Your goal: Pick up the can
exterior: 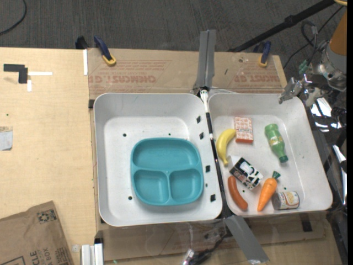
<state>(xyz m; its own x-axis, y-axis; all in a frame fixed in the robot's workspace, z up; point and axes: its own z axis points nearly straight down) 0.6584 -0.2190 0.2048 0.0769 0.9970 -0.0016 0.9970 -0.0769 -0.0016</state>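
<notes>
Can (285,200) lies on its side in the right bin's (309,126) front corner, just beside a carrot (267,192); pincer (291,89) hovers over the bin's far rim, well apart, its opening impossible to tell.

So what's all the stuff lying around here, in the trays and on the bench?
can: one, pale with a label, on its side in the near right corner of the right bin
carrot: one, orange, green top, just left of the can
sausage: one, red-orange, near edge of the right bin
toy car: one, black and white, middle of the right bin
banana: one, yellow, left side of the right bin
small box: one, red and white, far part of the right bin
bottle: one, green, right side of the right bin
divided plate: one, teal, left bin
bins: two, white, side by side
clamps: two, blue and yellow, far bench edge
gripper: one, metal, above the far right corner of the right bin
</notes>
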